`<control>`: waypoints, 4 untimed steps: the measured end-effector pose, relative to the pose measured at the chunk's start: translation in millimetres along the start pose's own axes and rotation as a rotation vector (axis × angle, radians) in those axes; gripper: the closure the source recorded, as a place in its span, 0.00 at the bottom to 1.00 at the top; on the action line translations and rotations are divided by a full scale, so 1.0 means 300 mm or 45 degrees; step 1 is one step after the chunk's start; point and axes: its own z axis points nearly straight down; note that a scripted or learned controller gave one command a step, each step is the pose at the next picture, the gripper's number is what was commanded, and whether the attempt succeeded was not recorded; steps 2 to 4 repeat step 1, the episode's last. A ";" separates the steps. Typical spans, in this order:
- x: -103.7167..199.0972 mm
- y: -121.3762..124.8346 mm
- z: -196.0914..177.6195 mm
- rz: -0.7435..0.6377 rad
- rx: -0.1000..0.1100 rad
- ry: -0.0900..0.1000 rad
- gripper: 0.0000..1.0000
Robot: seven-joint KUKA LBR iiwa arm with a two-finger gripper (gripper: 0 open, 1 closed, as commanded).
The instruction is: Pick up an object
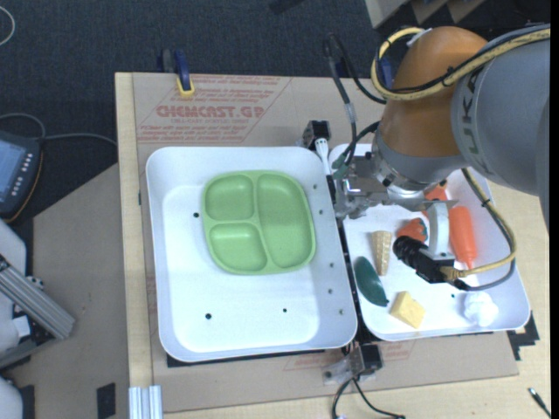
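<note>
My gripper hangs low over the back left corner of the right bin, close to the wall between the bins. The bulky wrist covers most of it. Just in front of it lies a beige cone, tip pointing toward the front. A dark green piece and a yellow wedge lie nearer the front edge. An orange carrot lies to the right, and a small red-orange piece sits beside the wrist. Nothing shows between the fingers.
The left bin holds a green divided plate toward its back. A white crumpled lump rests in the right bin's front right corner. Cardboard lies under both bins.
</note>
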 end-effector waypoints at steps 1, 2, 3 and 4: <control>-0.021 -0.005 0.045 0.004 0.007 0.000 1.00; -0.021 -0.005 0.045 0.004 0.007 0.000 1.00; -0.021 -0.005 0.045 0.004 0.007 0.000 1.00; -0.021 -0.005 0.045 0.004 0.007 0.000 1.00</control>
